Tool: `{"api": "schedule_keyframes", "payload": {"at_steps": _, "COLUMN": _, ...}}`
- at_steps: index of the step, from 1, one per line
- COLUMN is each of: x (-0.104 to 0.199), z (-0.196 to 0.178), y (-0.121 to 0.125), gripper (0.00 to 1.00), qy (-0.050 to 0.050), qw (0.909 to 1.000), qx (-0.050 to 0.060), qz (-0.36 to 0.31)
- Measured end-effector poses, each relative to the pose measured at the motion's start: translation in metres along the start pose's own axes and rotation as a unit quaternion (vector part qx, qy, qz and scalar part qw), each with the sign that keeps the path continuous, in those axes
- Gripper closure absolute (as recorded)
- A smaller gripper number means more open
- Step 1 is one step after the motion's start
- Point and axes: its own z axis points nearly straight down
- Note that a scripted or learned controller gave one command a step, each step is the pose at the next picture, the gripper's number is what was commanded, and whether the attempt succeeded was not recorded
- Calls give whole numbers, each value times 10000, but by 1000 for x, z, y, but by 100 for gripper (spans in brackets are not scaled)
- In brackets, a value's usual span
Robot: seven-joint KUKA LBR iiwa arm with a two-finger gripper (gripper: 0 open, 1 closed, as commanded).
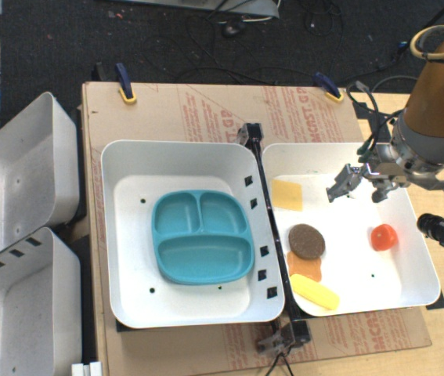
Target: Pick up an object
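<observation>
Your end effector (360, 182) hangs over the upper part of the right bin (417, 288), reaching in from the right, and its two fingers stand apart with nothing between them. That spread suits a reach that has not yet committed to any one item.

The candidates all lie in that right bin. A yellow square slice (287, 195) lies flat near the bin's upper left, close to the divider. Below it sits a round brown patty (307, 241), which touches or overlaps an orange piece (306, 268) beneath it, and a yellow banana-like piece (315, 293) lies just below that, near the lower left corner. A small red tomato-like ball (383, 237) sits alone toward the right, well apart from the others.

The left bin (120, 288) holds only a teal divided tray (203, 236), lying flat in its middle, far from your reach.

I judge the red ball your easiest target: it stands free and has height for the fingers to close around. The flat slice offers little edge to catch, and the stacked trio may shift together.
</observation>
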Motion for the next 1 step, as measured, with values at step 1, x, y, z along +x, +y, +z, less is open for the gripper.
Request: {"api": "schedule_keyframes", "payload": {"at_steps": 1, "x": 0, "z": -6, "y": 2, "gripper": 0, "qy": -8, "qw": 10000, "qx": -60, "qz": -12}}
